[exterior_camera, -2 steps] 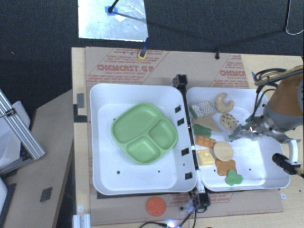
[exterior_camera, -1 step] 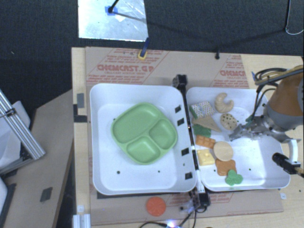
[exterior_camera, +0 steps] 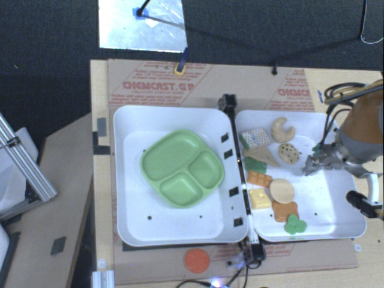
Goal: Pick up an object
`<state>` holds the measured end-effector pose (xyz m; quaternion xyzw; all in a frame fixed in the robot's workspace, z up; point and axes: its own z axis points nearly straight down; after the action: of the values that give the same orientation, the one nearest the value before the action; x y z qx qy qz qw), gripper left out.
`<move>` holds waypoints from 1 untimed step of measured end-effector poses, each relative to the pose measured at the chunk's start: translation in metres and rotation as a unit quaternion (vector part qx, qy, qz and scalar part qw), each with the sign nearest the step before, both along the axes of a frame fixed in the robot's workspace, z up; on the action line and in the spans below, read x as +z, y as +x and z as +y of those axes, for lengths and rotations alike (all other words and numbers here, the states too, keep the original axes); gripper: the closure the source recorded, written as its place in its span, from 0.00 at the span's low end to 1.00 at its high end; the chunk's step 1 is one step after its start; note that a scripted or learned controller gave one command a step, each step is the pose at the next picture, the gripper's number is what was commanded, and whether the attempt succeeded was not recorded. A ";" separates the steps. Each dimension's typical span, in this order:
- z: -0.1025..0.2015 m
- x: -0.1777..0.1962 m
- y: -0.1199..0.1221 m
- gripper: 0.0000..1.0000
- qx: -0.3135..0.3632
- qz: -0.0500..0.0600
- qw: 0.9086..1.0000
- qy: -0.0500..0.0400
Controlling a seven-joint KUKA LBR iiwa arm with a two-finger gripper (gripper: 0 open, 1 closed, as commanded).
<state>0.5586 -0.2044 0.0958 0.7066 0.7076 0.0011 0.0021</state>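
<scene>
The gripper (exterior_camera: 312, 164) hangs low inside the right bin (exterior_camera: 336, 221), and its fingers are a dark blur from up here, so there is no telling how far apart they stand; nothing shows between them. The pickings sit off to the gripper's left in the view: the speckled cookie (exterior_camera: 289, 153) is the nearest, just beside the fingertips, with the croissant (exterior_camera: 280, 129) above it toward the far wall of the bin. Lower down lie the round tan disc (exterior_camera: 282, 191), the orange waffle (exterior_camera: 258, 178), the yellow cheese block (exterior_camera: 260, 198) and the green piece (exterior_camera: 295, 225) near the front edge. My read: the cookie is the likeliest target, a short slide leftward, and being round it gives no long axis to line up with.

The left bin (exterior_camera: 129, 221) carries a green divided plate (exterior_camera: 182, 167), well apart from the arm. Both bins rest on a brown cardboard sheet (exterior_camera: 156, 86) over the pale surface (exterior_camera: 66, 161). An orange disc (exterior_camera: 197, 260) lies out front on the cardboard. Beyond is dark carpet (exterior_camera: 48, 29) with a shiny square panel (exterior_camera: 141, 17).
</scene>
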 end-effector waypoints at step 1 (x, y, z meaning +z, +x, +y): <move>-0.001 0.043 0.000 1.00 0.001 0.000 1.000 0.000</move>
<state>0.5583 -0.2059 0.1389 0.7058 0.7084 0.0009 0.0018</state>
